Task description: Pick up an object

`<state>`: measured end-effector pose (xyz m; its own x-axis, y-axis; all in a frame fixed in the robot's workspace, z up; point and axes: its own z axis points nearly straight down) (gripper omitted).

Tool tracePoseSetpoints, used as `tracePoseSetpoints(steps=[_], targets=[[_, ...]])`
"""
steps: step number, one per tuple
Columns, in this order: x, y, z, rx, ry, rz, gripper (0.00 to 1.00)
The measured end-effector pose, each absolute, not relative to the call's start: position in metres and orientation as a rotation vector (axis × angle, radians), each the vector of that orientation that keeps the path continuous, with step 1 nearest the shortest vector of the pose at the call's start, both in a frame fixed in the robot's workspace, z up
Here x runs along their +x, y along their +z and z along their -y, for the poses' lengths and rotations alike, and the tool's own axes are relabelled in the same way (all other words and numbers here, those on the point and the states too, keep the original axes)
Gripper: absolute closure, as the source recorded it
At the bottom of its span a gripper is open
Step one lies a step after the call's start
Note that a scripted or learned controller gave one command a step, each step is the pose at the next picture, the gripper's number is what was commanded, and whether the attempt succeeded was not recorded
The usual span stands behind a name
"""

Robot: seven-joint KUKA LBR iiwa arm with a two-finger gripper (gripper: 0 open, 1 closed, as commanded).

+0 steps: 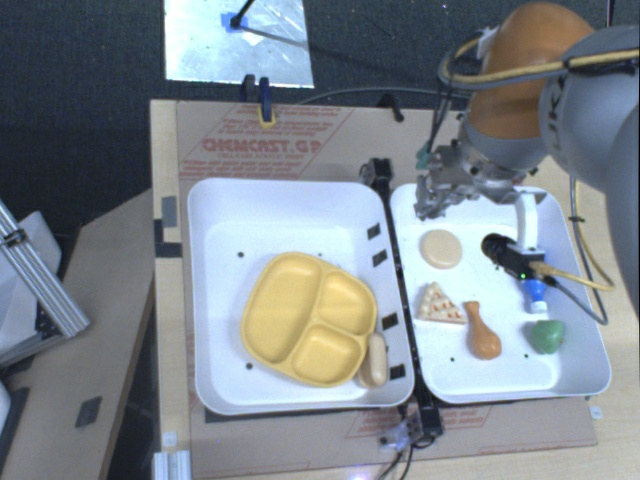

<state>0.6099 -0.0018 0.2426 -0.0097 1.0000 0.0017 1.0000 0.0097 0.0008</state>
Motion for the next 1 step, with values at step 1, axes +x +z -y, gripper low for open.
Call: tracePoseSetpoints(steps=[1], targets=[[0.6240,0.2286,-0.0484,-2.212,-0.004,2.232,1.00]])
